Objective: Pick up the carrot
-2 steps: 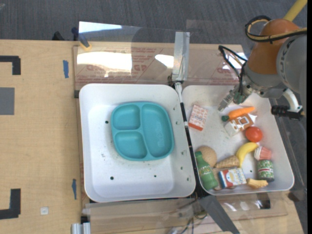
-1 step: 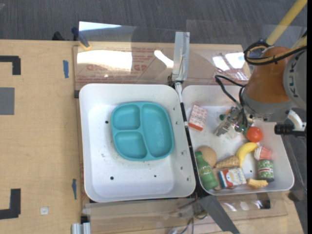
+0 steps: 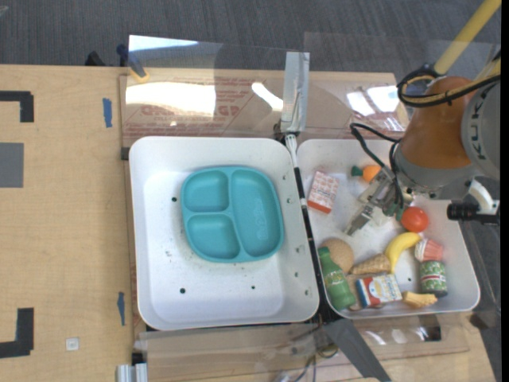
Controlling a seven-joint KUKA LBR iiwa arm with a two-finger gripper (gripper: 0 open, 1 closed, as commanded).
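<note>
The carrot [image 3: 368, 171], small and orange with a green top, lies near the back of the right bin [image 3: 469, 289]. My gripper [image 3: 359, 220] hangs over the middle of that bin, pointing down and to the left, a little in front of and to the left of the carrot. Its fingers look open with nothing between them. The grey wrist and orange band [image 3: 433, 130] rise just right of the carrot.
The right bin also holds a red-and-white box [image 3: 322, 191], a tomato [image 3: 414, 219], a banana [image 3: 402, 249], a green bottle [image 3: 336, 281], a cone [image 3: 370, 267], a carton [image 3: 378, 290] and a can [image 3: 433, 277]. A teal divided plate [image 3: 233, 213] sits in the left bin [image 3: 159, 285].
</note>
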